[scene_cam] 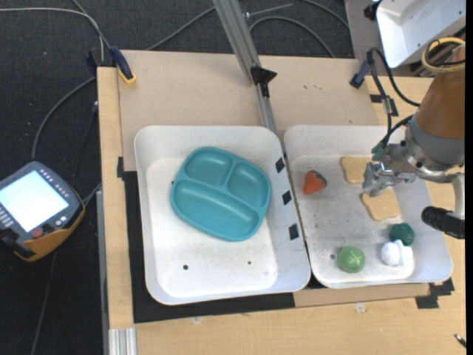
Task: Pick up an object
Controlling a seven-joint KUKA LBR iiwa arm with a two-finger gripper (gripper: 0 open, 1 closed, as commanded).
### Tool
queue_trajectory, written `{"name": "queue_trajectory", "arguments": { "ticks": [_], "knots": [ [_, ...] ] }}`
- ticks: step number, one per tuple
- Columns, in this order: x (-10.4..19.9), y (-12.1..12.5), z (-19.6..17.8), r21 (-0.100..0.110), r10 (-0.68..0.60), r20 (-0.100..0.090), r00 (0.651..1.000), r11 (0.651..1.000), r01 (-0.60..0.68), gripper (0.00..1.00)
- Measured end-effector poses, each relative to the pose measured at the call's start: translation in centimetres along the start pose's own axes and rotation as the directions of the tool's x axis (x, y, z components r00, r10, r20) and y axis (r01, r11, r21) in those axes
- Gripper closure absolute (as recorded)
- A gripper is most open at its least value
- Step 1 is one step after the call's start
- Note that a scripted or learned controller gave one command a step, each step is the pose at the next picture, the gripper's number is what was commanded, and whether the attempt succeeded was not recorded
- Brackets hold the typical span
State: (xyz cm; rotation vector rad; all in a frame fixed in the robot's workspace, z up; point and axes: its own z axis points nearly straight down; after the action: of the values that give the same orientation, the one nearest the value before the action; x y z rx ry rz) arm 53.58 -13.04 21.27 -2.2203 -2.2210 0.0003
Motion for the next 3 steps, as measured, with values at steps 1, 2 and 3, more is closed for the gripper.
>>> {"name": "queue_trajectory", "arguments": {
  "ticks": [1,2,3],
  "knots": [
    [6.1,1.1,-0.5,-0.003,-0.007,-0.002,1.000,1.000,0.007,1.00],
    [11.3,3.0,-1.7,-0.004,-0.007,-0.001,1.000,1.000,0.007,1.00],
    [15.4,4.5,-1.8,-0.003,-0.006,-0.002,1.000,1.000,0.006,1.00]
  ]
}}
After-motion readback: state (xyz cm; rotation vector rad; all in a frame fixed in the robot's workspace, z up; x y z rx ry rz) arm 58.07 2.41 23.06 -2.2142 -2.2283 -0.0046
